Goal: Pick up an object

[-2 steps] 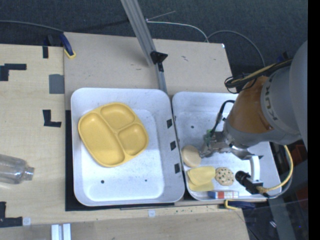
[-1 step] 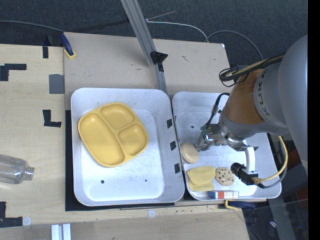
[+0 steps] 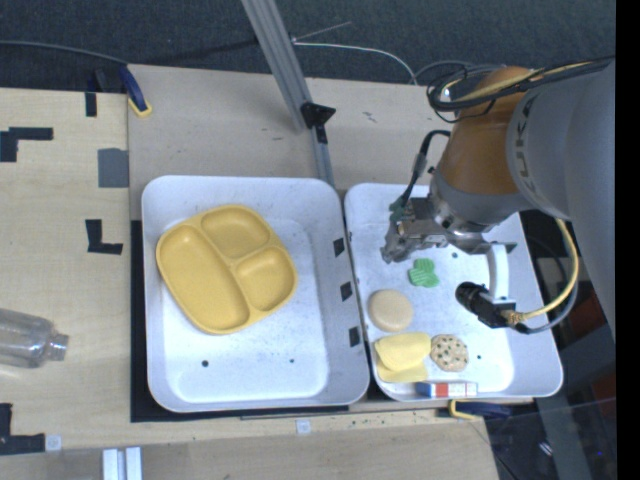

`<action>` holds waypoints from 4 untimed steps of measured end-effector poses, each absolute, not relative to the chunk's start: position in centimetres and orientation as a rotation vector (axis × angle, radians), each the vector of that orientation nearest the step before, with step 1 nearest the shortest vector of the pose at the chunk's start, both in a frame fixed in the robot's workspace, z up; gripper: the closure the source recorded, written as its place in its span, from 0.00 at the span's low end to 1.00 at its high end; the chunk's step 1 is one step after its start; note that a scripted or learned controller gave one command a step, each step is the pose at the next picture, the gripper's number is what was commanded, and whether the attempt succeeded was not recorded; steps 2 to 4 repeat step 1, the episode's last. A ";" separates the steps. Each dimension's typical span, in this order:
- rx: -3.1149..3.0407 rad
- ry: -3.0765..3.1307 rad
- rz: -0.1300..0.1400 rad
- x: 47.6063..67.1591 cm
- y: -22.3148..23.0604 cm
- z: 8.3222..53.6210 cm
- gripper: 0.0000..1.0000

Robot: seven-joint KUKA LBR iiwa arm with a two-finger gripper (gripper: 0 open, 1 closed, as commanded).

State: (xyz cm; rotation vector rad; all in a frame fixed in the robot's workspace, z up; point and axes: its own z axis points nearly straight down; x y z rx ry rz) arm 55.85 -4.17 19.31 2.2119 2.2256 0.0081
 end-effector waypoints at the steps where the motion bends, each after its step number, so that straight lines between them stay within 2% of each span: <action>1: 2.225 2.223 -0.006 51.4 -5.1 18.8 1.00; 4: 2.225 2.223 -0.006 51.4 -5.1 18.8 1.00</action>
